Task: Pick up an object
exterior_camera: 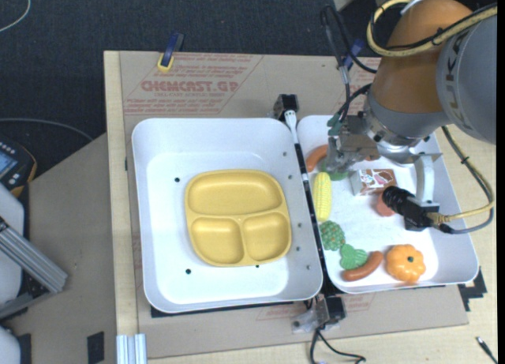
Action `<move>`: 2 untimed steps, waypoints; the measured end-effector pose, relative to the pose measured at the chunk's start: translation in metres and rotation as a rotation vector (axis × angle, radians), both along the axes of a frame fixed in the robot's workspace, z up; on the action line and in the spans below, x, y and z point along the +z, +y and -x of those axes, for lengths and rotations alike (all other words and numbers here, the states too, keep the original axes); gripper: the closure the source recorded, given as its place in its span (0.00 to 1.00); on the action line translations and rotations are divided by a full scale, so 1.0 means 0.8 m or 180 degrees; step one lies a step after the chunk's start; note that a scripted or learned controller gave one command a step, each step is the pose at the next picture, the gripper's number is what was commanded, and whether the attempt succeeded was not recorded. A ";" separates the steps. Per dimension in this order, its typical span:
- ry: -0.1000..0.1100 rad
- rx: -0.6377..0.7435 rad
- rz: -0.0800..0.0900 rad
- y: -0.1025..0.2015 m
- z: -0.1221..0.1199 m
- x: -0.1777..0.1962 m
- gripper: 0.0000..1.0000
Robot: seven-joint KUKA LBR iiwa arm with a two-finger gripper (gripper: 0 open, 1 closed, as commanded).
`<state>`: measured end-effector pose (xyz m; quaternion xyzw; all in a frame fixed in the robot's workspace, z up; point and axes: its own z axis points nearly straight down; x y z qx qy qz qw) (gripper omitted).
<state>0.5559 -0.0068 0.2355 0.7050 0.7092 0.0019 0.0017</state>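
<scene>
Near to far, right bin (461, 264): a toy pumpkin (405, 263) sits at the front edge, w/ a sausage (363, 268) just beside it on its left and a green leafy piece (352, 257) touching the sausage's top. Next back is a broccoli-like green lump (331, 234), then a corn cob (322, 195) lying along the bin's left wall. Mid-bin there's a small printed packet (373, 180), a reddish item (384, 206) partly under the arm's black fitting, & an orange-red piece (316, 157) peeking out at the back left. Left bin (150, 197) holds a yellow divided tray (236, 216), well apart from the action. Step in hand, as I read it: approach/descent onto a target at the back-left of the right bin; nothing is lifted yet. The gripper (341, 155) is low over the spot just behind the corn's top end, near the orange-red piece. Can't tell how far it's opened, nor whether it touches or holds anything; wrist and cabling block the tips. Next move prob. calls for settling on one item (corn or the orange-red piece), squaring up on it, closing, then a straight lift clear of the bin wall.
</scene>
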 end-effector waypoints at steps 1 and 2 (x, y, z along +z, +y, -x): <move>0.0008 -0.0016 0.0005 -0.003 -0.004 -0.002 1.00; 0.0023 -0.0018 0.0001 0.000 0.003 -0.001 1.00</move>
